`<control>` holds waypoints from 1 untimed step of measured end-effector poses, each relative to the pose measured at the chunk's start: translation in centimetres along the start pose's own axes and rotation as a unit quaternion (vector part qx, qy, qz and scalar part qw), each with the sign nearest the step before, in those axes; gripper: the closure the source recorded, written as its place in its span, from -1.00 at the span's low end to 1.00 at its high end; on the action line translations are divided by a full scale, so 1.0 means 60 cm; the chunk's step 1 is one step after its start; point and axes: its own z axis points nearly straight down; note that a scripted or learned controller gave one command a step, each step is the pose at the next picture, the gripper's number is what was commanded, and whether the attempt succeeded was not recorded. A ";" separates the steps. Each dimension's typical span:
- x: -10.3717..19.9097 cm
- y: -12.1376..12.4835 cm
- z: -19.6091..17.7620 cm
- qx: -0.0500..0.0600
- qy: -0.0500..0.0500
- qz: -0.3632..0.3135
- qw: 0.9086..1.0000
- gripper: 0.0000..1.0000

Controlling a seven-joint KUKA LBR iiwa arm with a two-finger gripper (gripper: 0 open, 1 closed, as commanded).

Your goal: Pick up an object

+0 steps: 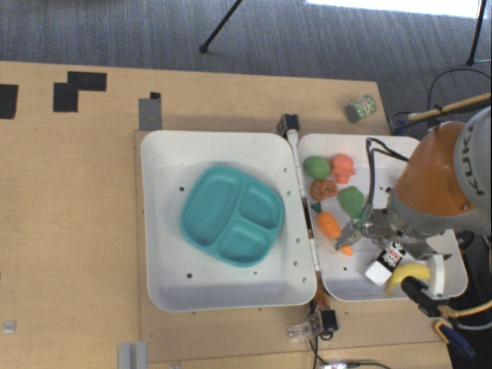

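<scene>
Two shallow white bins side by side on the desk (69,229), touching along a central seam. Left bin (165,283) taken up by one teal divided plate (233,214) with three compartments, set askew near the middle, with bare white floor all round between plate and rim. Right bin (346,287) far more crowded: things bunched against its left wall, close to the seam, with little free floor among them.

Counted in the right bin: two green lumps, one at the top (316,166) and one lower (351,199); one pink piece (342,166) just beside the upper green; one brown ring-like piece (323,189) between them; one orange carrot-like piece (329,224) near the seam; one yellow banana (406,275) near the bin's front rim, with a small white block (377,272) touching its left end.

Arm (434,179) in from the right, covering much of the bin's right half. Pincer (347,238) low over the bin floor just right of the orange piece, metal fingers slightly parted, a small orange bit at the tips; cannot tell whether gripped or merely beside.

One small green can (361,108) on the desk beyond the right bin's far rim, well apart.
</scene>
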 end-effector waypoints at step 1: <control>-0.002 0.050 0.074 -0.002 0.000 -0.001 1.000 -1.00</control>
